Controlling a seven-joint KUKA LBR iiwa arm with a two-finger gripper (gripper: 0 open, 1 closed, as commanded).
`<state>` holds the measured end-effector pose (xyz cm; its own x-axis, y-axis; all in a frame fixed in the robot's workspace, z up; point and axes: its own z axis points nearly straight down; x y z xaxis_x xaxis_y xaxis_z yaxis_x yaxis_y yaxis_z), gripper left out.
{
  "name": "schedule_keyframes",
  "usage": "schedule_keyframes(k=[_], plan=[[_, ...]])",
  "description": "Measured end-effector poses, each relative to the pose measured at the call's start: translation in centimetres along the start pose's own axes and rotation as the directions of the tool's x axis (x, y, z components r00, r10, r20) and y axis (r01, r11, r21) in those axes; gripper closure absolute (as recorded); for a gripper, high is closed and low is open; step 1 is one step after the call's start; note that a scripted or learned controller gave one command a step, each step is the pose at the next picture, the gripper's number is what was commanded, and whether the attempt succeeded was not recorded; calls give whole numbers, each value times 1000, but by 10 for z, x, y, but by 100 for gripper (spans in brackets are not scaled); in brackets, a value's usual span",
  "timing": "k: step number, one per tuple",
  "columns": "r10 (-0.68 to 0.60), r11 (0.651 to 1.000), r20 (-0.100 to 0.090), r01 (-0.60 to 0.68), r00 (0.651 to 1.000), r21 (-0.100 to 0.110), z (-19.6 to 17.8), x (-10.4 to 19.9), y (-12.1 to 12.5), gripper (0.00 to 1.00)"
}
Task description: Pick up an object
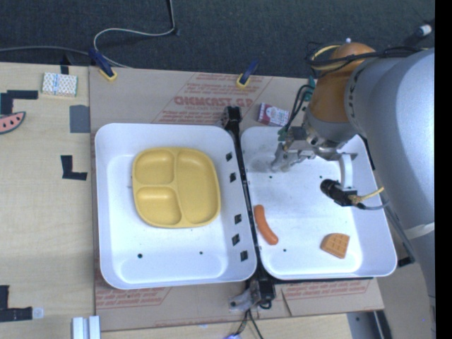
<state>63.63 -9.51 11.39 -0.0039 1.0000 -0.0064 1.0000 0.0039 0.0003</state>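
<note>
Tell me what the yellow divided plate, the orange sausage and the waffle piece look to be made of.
Yellow plate: likely moulded plastic, matte, one even colour, rounded compartments. Orange sausage: probably plastic toy food, smooth with a slight sheen. Waffle piece: tan, gridded surface; plastic or foam, hard to tell.

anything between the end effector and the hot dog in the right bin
Nothing visible. The end effector sits over the upper part of the right bin, and the hot dog lies below it near the bin's left wall, with bare white floor between them. The waffle lies off to the right, out of that path.
</note>
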Motion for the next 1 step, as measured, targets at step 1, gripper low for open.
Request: schedule_keyframes(k=[1], plan=[[0, 1000, 1, 0, 1000, 0, 0, 0, 0, 0]])
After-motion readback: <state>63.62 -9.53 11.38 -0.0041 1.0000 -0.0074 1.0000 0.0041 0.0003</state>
